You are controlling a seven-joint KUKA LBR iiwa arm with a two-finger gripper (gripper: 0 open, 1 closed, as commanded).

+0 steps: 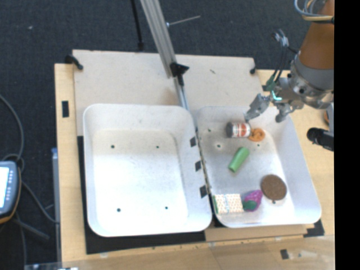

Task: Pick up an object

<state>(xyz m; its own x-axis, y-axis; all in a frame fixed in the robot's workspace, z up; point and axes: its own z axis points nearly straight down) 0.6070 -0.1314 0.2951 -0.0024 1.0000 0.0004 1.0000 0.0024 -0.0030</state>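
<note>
Nearest cam, front edge of the right bin (pixel 304 215): checkered block (pixel 228 203), 1 of those, well below the fingers and off to their left. Touching its right side, purple-and-green toy (pixel 252 199), 1. Further right, brown disc (pixel 273 187), 1, almost straight below the fingers but well apart from them.

Mid-bin: green cylinder (pixel 238 158), 1, lying tilted, below and left of the fingers. Up from that, small can (pixel 238 130) w/ red band, 1, on its side, just below the left finger (pixel 255 107), near it, not touching as far as I can see. Orange piece (pixel 257 134), 1, just right of the can, sitting below the gap between the fingers.

Gripper (pixel 268 110) over the bin's far right part, fingers spread apart, nothing between them. 6 objs total in that bin, all lying on the floor of it.

Left bin (pixel 90 151), 1, well left of the fingers.
</note>
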